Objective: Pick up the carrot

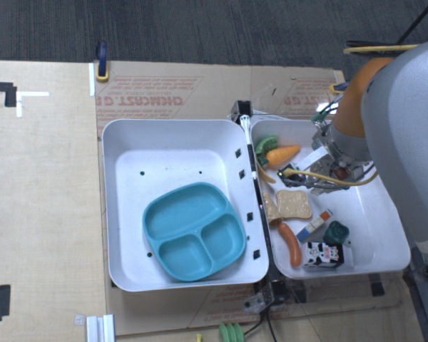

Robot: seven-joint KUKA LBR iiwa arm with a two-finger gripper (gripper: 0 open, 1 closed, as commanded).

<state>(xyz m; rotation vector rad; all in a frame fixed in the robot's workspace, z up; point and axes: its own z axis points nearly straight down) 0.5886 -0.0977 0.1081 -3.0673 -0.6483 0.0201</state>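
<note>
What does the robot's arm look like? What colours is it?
The arm is big, smooth and light grey, with an orange band above the wrist. Its gripper is dark metal, with a yellowish cable looping beside it.

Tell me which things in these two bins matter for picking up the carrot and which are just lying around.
For the job:
carrot, at the far left of the right bin
gripper, just beside the carrot

Lying about:
blue divided plate in the left bin
bread slice
sausage
black and white carton
</note>
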